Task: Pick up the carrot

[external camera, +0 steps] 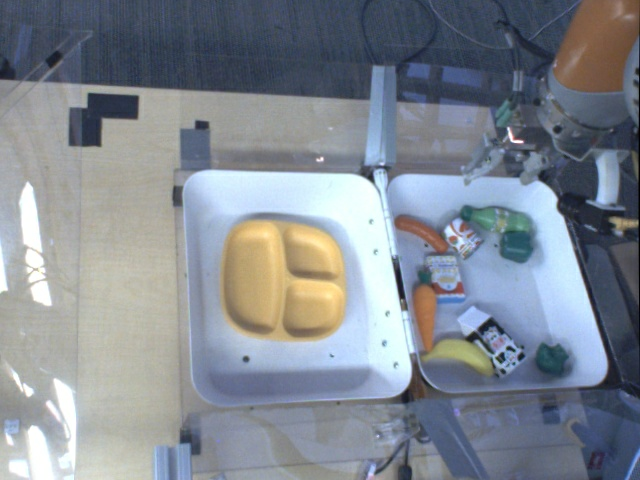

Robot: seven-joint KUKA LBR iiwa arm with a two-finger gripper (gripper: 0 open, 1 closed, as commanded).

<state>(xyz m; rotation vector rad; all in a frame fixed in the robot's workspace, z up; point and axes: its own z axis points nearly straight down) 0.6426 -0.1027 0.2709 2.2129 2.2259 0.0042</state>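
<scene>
Wooden bench (120,268) under two white bins; I see the carrot (425,314) against the right bin's (585,313) left wall, just above the banana (461,355). My gripper (503,160) hovers over that bin's far rim, fingers spread, holding nothing.
</scene>
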